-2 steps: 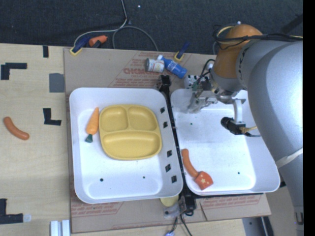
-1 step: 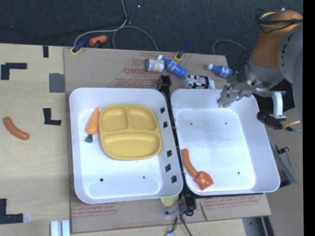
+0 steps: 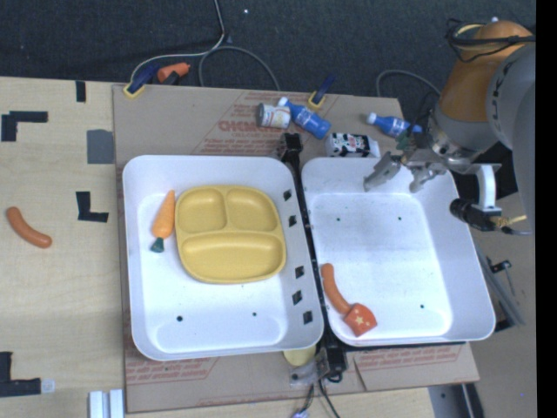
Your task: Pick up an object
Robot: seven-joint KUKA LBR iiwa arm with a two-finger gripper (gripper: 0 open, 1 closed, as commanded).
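Yellow plate [image 3: 231,233], orange carrot [image 3: 164,215], white bins [image 3: 139,259]

**What is hidden or cut off in the view**

The arm [image 3: 487,77] is cut by the right edge, so its base cannot be seen. The tool [image 3: 402,174] hangs over the far rim of the right bin [image 3: 461,320] and covers part of this rim; its fingers look spread, with nothing between them. The label on the small black-and-white box [image 3: 352,144] behind the bins is too small to read. The red letters printed on the cardboard sheet [image 3: 209,120] are partly under the left bin [image 3: 144,320]. A yellowish thing [image 3: 298,354] at the near edge, between both bins, is mostly covered by them. The cable [image 3: 216,16] leaves the picture at the top.
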